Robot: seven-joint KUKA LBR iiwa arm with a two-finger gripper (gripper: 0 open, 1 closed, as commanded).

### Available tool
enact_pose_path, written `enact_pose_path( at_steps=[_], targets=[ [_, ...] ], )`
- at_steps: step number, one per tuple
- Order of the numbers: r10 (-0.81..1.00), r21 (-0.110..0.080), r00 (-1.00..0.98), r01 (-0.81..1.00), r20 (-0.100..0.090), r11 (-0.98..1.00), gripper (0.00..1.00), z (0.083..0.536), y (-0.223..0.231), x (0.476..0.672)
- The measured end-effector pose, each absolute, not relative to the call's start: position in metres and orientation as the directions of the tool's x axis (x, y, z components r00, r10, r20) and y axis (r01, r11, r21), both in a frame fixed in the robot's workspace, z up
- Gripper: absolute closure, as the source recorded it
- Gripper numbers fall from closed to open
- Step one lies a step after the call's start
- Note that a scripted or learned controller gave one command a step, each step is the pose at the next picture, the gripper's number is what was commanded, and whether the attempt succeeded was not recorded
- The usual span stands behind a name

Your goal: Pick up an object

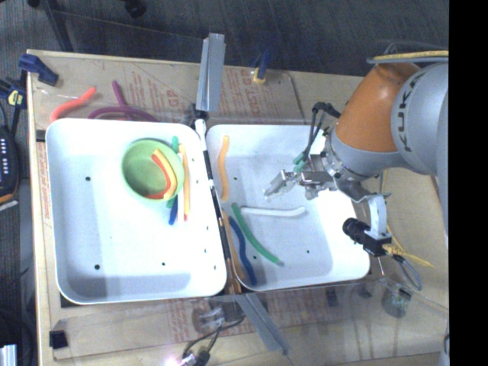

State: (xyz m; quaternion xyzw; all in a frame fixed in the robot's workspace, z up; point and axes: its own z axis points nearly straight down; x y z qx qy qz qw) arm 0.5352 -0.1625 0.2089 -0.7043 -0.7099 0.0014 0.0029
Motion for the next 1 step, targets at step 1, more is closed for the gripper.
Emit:
enact_pose_path(
  at_steps=[1],
  targets=[
    [0.988, 0.002, -0.154, 0.988, -0.013, 0.154, 0.00, 0.1231, -0.1061, 0.5248]
  ],
)
